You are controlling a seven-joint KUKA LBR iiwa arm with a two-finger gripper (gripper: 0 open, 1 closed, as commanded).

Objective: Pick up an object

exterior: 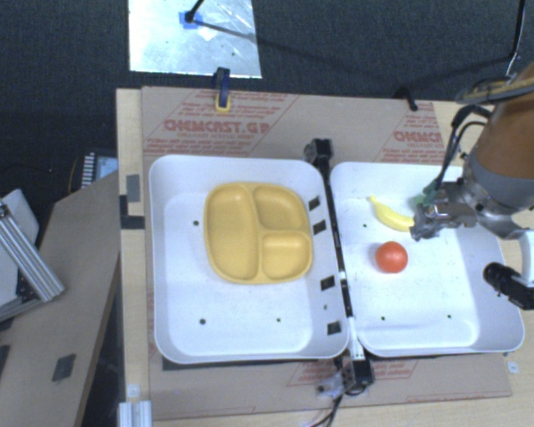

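Note:
A yellow banana [389,213] lies in the right bin [445,327], near its upper middle. A red tomato [392,257] sits just below it on the bin floor. My gripper [424,221] hangs low over the right bin, right beside the banana's right end and up-right of the tomato. Nothing is visibly held by it. The arm with its orange band [514,132] comes in from the right.
The left bin [178,318] holds a yellow divided plate [256,231]. A black divider with clips [331,256] runs between the bins. A black part [512,285] sticks out over the right bin's right rim. Cables hang beside the arm.

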